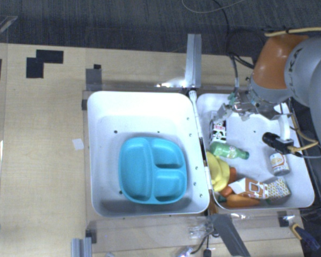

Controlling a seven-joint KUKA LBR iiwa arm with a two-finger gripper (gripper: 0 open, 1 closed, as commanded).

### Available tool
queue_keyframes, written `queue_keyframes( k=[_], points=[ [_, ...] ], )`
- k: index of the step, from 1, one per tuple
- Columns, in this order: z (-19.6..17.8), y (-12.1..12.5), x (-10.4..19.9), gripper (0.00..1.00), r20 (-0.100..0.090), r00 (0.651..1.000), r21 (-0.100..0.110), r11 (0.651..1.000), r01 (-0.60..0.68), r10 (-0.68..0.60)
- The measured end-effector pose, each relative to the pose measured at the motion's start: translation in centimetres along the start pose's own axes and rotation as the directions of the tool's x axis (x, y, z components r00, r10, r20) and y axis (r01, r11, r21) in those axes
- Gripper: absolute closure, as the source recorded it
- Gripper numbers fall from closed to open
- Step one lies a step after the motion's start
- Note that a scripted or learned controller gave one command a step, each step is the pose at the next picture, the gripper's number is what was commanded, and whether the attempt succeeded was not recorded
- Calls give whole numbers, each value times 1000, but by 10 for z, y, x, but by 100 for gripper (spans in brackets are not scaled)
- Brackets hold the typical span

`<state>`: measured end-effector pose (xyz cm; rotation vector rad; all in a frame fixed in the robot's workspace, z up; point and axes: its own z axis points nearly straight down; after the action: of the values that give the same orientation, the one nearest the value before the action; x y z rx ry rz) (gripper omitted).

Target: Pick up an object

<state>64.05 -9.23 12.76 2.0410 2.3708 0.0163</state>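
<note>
The gripper (pixel 235 107) sits low over the far left corner of the right bin (pixel 254 130), close to that bin's far wall. From this slant it cannot be told whether it is wide or narrow, and nothing can be made out in its grasp. The grey arm (pixel 310 63), with its orange band (pixel 273 60), crosses the far right corner of the same bin to reach it.

Just beside the gripper, on its near side, a small black-and-white carton (pixel 218 130) lies against the bin's left wall. Whether the two touch is unclear. Next along that wall is a green bottle (pixel 230 153) on its side, its neck pointing toward the middle of the bin. A yellow banana (pixel 218 173) lies beyond it, near the left wall. In the near left corner an orange carrot (pixel 241 200) rests along the near wall, touching a patterned packet (pixel 267 189) that stretches toward the near right corner. A small can (pixel 279 164) stands by the right wall, apart from the rest.

The left bin (pixel 112 122) holds a blue divided tray (pixel 152 169), lying flat toward its near right corner. Both bins sit side by side on the pale bench (pixel 37 143).
</note>
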Motion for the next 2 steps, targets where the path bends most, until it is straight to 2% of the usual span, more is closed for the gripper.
queue_keyframes(
  k=[1,2],
  points=[
    [16,10,4,0,3,982,-23,982,187,-187],
    [16,6,2,0,16,974,-33,974,226,-226]
  ],
)
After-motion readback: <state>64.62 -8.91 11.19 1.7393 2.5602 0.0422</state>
